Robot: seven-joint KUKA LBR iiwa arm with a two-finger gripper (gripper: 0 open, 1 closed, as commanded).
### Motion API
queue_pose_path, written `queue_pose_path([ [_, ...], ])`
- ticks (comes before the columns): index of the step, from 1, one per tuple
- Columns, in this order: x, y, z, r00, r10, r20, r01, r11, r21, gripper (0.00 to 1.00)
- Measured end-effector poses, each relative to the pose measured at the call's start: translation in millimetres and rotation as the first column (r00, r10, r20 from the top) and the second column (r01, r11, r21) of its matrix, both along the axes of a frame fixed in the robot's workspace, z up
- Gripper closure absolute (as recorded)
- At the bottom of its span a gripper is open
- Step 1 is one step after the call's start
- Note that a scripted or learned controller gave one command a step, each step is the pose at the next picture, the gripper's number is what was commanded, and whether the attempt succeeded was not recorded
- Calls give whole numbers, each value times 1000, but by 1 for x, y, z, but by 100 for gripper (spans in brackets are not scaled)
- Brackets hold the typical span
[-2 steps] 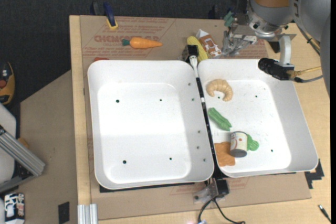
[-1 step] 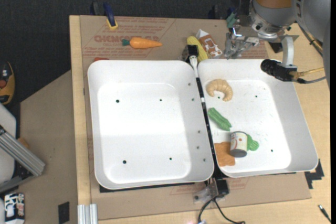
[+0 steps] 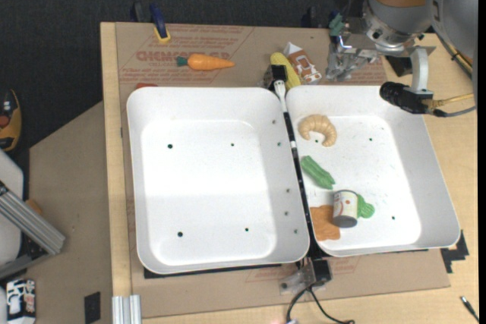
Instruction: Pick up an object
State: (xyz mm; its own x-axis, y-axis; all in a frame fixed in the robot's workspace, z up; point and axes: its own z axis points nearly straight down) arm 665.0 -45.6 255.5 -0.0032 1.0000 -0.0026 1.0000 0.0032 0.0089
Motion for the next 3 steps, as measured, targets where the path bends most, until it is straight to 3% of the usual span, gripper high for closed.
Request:
queue_pose_path([
  [1, 1, 0, 11, 1000, 1, 4, -1, 1000, -1, 100],
  [2, -26, 54, -52, 1000, 1, -18, -1, 1000, 5, 100],
  [3, -2, 109, 123, 1000, 4, 14, -4, 1000, 6, 100],
])
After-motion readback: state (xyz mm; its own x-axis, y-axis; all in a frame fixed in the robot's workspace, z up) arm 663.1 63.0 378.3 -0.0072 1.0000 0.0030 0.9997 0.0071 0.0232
